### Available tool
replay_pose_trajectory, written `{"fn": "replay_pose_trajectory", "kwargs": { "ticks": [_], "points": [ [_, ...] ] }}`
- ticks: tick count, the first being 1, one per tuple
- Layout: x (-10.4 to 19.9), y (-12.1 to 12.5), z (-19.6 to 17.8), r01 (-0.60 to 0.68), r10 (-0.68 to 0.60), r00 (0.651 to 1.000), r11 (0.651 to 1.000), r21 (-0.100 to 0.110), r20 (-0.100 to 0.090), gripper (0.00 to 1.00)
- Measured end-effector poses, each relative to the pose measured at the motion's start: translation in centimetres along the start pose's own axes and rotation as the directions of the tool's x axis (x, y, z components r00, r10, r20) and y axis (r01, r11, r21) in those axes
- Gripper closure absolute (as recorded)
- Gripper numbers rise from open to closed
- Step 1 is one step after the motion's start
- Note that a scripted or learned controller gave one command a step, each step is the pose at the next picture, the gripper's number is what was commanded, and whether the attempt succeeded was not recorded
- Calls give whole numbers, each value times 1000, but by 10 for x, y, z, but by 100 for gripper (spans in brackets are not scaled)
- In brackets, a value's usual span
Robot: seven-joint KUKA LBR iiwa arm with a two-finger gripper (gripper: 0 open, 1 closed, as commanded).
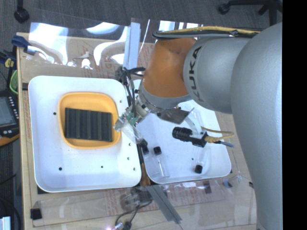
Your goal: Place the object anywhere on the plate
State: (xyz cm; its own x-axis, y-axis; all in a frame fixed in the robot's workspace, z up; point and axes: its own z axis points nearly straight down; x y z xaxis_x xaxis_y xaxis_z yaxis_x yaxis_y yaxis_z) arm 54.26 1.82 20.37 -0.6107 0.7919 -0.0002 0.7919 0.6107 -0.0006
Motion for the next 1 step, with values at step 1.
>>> {"fn": "replay_pose_trajectory", "kwargs": {
  "ticks": [1],
  "points": [
    [0, 0, 0, 0, 0, 1000, 1000, 0, 0, 0]
  ]
}}
